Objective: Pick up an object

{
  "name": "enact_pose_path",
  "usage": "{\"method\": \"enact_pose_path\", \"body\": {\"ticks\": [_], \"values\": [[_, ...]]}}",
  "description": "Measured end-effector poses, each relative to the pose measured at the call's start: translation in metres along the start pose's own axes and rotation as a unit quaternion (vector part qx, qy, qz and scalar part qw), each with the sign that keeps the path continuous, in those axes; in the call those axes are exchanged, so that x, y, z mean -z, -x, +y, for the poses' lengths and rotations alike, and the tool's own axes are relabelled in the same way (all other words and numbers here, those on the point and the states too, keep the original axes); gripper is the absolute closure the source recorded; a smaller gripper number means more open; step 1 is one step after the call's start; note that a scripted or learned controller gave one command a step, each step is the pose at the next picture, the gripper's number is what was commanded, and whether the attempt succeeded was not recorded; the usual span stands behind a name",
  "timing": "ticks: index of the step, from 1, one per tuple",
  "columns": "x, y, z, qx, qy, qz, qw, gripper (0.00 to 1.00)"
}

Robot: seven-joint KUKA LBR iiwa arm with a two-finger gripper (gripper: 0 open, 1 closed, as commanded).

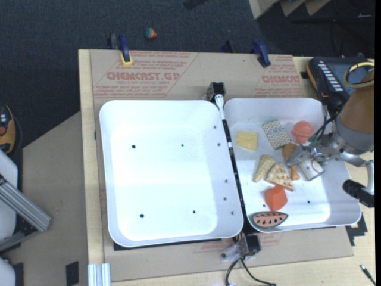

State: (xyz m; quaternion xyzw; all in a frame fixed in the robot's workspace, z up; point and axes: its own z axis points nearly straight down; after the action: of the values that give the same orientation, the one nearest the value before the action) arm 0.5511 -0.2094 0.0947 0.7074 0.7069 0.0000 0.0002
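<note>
The gripper point(306, 159) sits low in the right bin point(315, 216) among clustered toy foods; whether its fingers are apart cannot be told. Nearest candidates: pink ball point(302, 129), cracker pieces point(280, 176). Recommend a vertical lift. Open room lies near the bin's right wall.

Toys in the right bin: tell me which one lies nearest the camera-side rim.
The watermelon slice, red with a green rind, resting at the near rim of the right bin. The orange block sits just beyond it; the yellow block and pink ball lie farther back.
</note>
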Motion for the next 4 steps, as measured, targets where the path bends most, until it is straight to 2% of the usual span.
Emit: {"method": "enact_pose_path", "body": {"ticks": [4], "values": [[0.0, 0.0001, 0.0, 0.0, 0.0, 0.0, 1.0, 0.0]]}}
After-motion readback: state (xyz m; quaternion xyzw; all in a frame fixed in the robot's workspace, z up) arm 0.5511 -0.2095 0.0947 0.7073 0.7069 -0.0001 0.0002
